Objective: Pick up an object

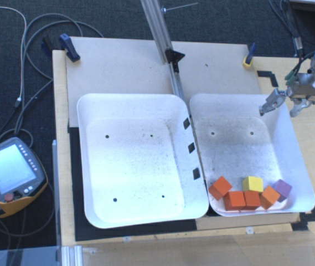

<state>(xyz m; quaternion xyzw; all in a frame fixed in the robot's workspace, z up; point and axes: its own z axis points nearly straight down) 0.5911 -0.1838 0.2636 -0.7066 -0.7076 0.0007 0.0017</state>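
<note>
Several small blocks lie bunched at the near edge of the right bin [290,143]: an orange block [220,187], two more orange blocks [241,199] beside it, another orange one [269,197], a yellow block [252,183] and a purple block [282,189]. My gripper [283,105] hangs over the far right rim of that bin, well above and behind the blocks. Its two fingers stand apart with nothing between them.
The left bin [91,115] sits beside the right one, with black clips [191,147] along the shared edge. A slanted metal pole [157,24] crosses the back of the bench. A teach pendant [8,173] lies off the bench at left.
</note>
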